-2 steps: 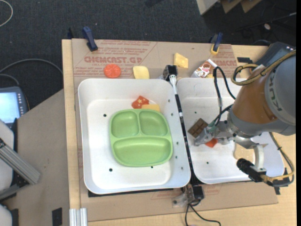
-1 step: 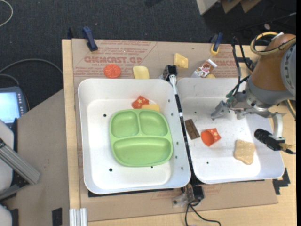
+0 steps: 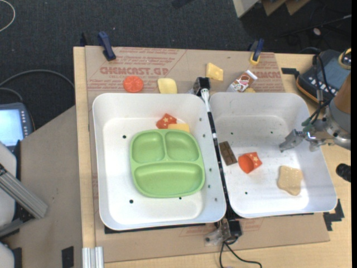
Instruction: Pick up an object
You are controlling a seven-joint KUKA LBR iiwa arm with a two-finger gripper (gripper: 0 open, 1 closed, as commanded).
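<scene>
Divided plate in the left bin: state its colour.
Plain light green plate, seen in the camera view.

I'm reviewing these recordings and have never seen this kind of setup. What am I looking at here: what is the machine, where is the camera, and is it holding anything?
One fixed camera looks down at a slant on a bench. The grey robot arm reaches in from the right; its gripper hangs over the right bin with nothing seen between its fingers. That bin holds a red-orange piece, a tan piece and a small brown block. The left bin holds a green divided plate with small toys behind it. More toy pieces lie on the board beyond the bins.
</scene>
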